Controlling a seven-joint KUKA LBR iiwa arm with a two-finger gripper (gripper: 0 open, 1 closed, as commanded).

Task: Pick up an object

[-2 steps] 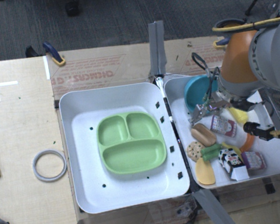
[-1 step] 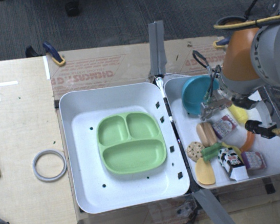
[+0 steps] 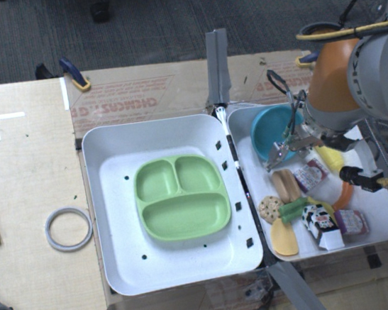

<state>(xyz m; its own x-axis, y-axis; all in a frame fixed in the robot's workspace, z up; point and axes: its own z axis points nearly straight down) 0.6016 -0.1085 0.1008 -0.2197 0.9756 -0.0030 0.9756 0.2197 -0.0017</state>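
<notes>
Camera view showed the hand (image 3: 284, 149) low in the right bin (image 3: 383, 228), at the blue bowl (image 3: 271, 133) and above the clutter of small objects (image 3: 308, 203) — whether released or clenched could not be told. Step judged: reaching. Next move calls for settling on one item and closing — nothing was seen held.

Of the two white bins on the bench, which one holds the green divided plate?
The left white bin holds the green three-compartment plastic plate; the right white bin, under the arm, holds a blue bowl and small toy foods instead.
</notes>
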